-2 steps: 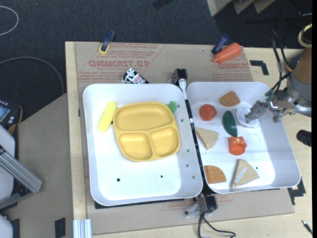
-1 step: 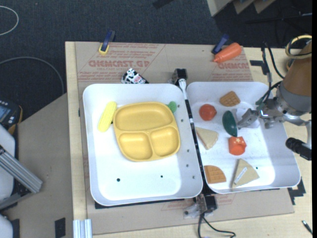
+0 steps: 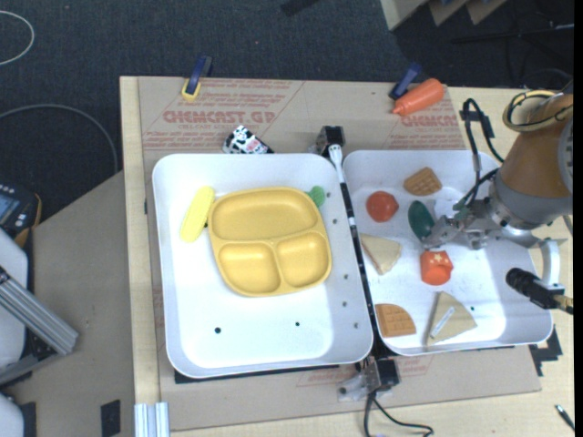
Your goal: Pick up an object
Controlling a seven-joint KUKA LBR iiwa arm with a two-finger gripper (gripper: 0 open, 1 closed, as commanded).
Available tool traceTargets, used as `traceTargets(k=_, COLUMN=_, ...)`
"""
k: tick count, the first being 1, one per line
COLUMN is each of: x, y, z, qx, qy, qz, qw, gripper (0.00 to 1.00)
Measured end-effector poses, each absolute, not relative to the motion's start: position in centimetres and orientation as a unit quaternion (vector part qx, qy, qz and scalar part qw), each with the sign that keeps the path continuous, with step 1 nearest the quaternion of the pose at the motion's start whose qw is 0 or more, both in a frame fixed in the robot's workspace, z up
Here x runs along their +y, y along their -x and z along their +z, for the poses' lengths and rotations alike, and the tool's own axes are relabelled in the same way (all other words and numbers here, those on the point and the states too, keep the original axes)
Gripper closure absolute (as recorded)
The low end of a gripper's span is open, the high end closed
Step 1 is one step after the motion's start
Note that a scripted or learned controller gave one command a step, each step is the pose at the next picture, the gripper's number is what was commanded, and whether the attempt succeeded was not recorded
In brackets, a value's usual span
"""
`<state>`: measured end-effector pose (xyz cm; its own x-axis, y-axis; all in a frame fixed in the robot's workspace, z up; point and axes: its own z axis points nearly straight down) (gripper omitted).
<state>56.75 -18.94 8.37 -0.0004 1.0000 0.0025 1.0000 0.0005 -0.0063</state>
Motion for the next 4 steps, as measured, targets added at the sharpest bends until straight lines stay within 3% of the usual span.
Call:
traceTargets(k=1, x=-19.0, y=-56.9, z=9.8, qx=-0.707, qy=0.707, qz=-0.0004, qw=-0.001, gripper=1.00)
traceTargets(k=3, x=-19.5, y=-56.6, z=22.4, qx=-0.708, qy=0.707, qz=-0.0017, qw=-0.004, gripper=1.00)
traceTargets(k=4, x=-19.5, y=-56.6, z=22.5, qx=-0.708, qy=0.707, qz=-0.0007, qw=-0.002, gripper=1.00)
